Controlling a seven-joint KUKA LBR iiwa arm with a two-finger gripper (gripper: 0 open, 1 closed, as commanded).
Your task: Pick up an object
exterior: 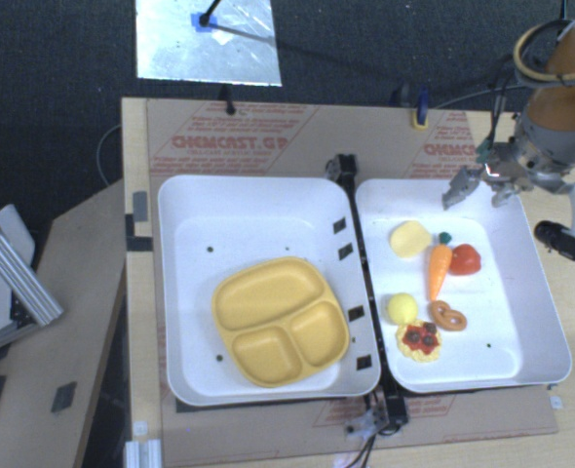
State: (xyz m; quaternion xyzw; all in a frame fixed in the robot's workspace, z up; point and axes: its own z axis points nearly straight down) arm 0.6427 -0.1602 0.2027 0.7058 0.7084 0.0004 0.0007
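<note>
At the upper right of the frame the gripper [480,189] hangs with fingers spread and empty above the right bin [531,300], placed, it seems, to descend on the carrot [437,269] lying mid-bin below.

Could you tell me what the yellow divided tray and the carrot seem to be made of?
The yellow divided tray looks like moulded plastic with a smooth, slightly matte finish: uniform colour, rounded compartment walls. The carrot looks like a plastic toy: flat, even orange with a green tip and a faint sheen, though soft rubber cannot be excluded.
</note>
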